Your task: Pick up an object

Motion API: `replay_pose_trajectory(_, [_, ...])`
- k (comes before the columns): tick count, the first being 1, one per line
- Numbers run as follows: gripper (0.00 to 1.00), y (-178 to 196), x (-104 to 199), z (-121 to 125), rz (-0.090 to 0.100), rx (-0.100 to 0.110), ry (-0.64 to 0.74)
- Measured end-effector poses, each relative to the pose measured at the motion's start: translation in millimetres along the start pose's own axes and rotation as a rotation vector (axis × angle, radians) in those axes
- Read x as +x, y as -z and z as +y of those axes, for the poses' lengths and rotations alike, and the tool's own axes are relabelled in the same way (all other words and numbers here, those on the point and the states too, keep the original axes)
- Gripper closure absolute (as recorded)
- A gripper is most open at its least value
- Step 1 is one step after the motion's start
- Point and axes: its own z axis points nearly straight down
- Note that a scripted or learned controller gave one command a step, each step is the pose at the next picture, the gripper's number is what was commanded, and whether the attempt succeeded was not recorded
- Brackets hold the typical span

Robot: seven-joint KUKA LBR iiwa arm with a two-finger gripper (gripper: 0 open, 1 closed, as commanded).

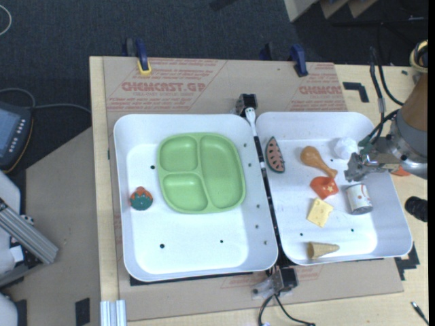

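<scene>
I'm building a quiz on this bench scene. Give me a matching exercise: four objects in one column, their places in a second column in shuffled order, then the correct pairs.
Objects:
1. green tray
2. watermelon slice
3. cheese wedge
4. cone

Places:
A. right bin, near its front edge
B. middle of the left bin
C. right bin, against its left wall
D. right bin, just below the red piece

Pairs: 1-B, 2-C, 3-D, 4-A
</scene>
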Motion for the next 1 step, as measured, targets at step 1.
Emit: replay_pose_trajectory(1, [1.0,2.3,17.1,48.8,0.0,-0.001,0.0])
